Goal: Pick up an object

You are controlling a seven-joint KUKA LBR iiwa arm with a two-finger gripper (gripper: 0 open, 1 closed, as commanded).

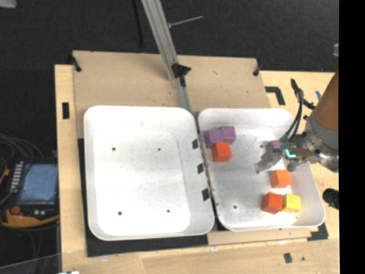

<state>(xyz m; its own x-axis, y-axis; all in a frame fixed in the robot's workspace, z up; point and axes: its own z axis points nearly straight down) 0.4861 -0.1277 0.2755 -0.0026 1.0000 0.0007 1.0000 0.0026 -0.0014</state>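
The gripper [274, 160] hangs low in the right bin [245, 119], just above an orange block [280, 178]; its hold cannot be told.

Right bin [251, 224]: purple blocks [220, 135] touching an orange cube [222, 152] near the divider; an orange cube [280, 178]; a red-orange cube [273, 202] touching a yellow cube [292, 202].

2 white bins [142, 170] on the bench. In the right one: 2 purple cubes [220, 135] side by side, plus a purple bit [275, 145] by the gripper, too hidden to call. 3 orange cubes [222, 151], and 1 yellow cube [293, 202].
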